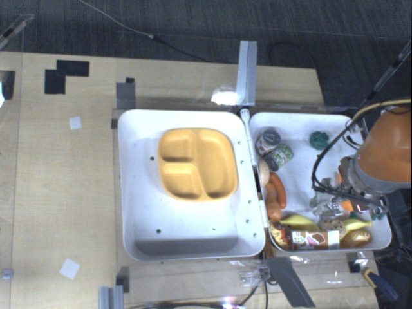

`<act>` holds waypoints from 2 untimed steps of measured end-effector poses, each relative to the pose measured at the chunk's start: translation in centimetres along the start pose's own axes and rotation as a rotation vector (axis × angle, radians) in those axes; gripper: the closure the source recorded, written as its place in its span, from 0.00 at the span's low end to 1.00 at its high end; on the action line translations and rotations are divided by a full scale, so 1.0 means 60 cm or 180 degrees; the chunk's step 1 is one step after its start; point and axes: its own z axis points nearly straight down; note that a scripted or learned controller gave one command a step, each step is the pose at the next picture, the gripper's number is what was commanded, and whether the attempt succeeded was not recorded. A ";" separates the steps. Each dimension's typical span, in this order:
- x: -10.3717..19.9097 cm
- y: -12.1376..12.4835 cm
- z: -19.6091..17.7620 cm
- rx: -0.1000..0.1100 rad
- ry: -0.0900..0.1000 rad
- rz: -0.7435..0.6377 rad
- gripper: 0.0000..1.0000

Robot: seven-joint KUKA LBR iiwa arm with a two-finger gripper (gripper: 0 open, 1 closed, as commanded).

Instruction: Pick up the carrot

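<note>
Approach step in hand: pincer [336, 209] sits low in the right bin [297, 122], its state I cannot tell; carrot [276, 193] lies at its nine o'clock against the bin's left wall; next move calls for shifting over it.

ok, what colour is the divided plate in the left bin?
Yellow: the three-compartment plastic plate, clearest in the camera view.
</note>
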 end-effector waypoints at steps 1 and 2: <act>-0.023 0.058 0.019 -0.0012 0.0035 0.0144 0.00; -0.042 0.060 0.020 -0.0015 0.0049 0.0743 0.00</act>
